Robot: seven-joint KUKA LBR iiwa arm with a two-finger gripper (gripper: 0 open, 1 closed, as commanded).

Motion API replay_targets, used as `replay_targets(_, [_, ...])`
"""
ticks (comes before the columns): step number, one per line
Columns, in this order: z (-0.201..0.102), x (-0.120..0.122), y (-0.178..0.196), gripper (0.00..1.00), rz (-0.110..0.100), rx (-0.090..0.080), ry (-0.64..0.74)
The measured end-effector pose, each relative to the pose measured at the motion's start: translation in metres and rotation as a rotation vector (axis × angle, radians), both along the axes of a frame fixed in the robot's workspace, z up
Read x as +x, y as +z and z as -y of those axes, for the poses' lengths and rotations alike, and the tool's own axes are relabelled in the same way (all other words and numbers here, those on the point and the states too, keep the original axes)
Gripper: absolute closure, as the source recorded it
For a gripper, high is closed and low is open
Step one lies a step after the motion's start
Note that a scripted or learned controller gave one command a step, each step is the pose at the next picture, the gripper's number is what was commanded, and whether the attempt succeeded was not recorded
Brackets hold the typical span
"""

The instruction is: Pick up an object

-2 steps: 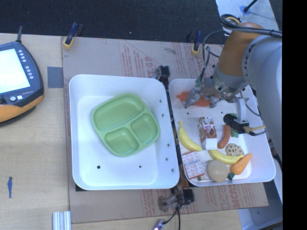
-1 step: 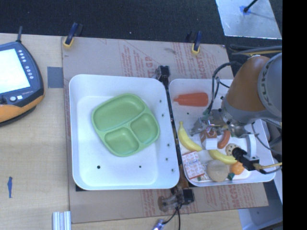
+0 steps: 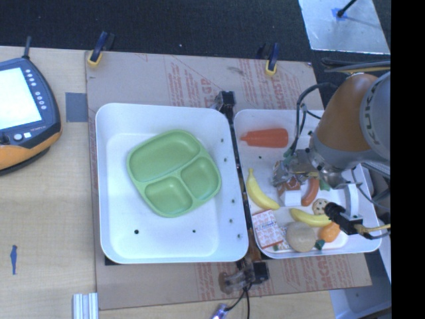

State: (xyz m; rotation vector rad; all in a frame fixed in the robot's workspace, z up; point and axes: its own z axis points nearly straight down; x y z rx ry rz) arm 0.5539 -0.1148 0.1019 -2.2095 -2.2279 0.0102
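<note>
Reaching in from the right, my gripper [image 3: 292,173] sits low in the right bin [image 3: 247,121] among the toy food; I cannot tell its state, and nothing looks lifted yet. Just beside it lie a banana [image 3: 259,191] and an orange carrot [image 3: 265,137]. Bin walls crowd me; the left bin [image 3: 113,178] holds a green divided plate [image 3: 174,172].
</note>
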Motion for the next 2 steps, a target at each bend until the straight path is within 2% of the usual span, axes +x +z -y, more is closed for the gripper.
replay_targets(1, [-0.091, 0.004, 0.09, 1.0, 0.005, 0.003, -0.002])
replay_targets(2, [-0.148, 0.039, 0.108, 1.0, 0.003, 0.003, -0.004])
